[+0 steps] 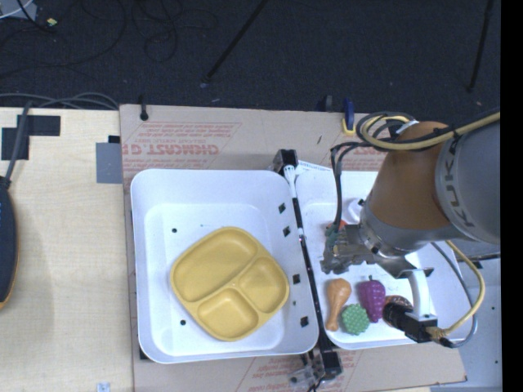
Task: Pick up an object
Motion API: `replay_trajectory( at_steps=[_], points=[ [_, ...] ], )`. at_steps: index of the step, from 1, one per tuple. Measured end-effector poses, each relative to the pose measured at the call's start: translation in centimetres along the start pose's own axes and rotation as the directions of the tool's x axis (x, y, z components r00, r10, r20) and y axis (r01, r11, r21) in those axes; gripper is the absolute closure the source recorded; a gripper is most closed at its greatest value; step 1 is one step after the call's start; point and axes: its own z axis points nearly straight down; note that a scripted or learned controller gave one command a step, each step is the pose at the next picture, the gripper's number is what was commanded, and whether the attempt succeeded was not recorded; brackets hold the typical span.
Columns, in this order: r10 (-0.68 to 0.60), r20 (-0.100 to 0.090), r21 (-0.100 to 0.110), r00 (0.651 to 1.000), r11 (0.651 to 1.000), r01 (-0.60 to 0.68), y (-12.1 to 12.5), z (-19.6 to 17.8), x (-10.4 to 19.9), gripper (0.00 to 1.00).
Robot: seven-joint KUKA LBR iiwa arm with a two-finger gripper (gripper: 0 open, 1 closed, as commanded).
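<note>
In the right bin (320, 188) lie an orange drumstick-shaped toy (336, 299), a green bumpy ball (355, 319), a purple grape bunch (373, 297) and a dark brown piece (398, 305) near the front edge. My gripper (337, 251) hangs low over the bin's left part, just above and behind the orange toy. The arm's orange wrist band (406, 184) and grey body cover most of the bin behind it. I see nothing clearly held.
The left bin (151, 219) holds a yellow three-compartment plate (230, 282). A black divider edge (297, 243) runs between the bins. Cables loop around the arm at right. A white bracket with a black end (418, 310) sits at the bin's front right.
</note>
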Motion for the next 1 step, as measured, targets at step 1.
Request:
replay_trajectory(
  at_steps=[1],
  points=[
    [0.003, 0.002, -0.01, 1.0, 1.0, -0.003, -2.2, -14.36, 1.56, 1.0]
  ],
)
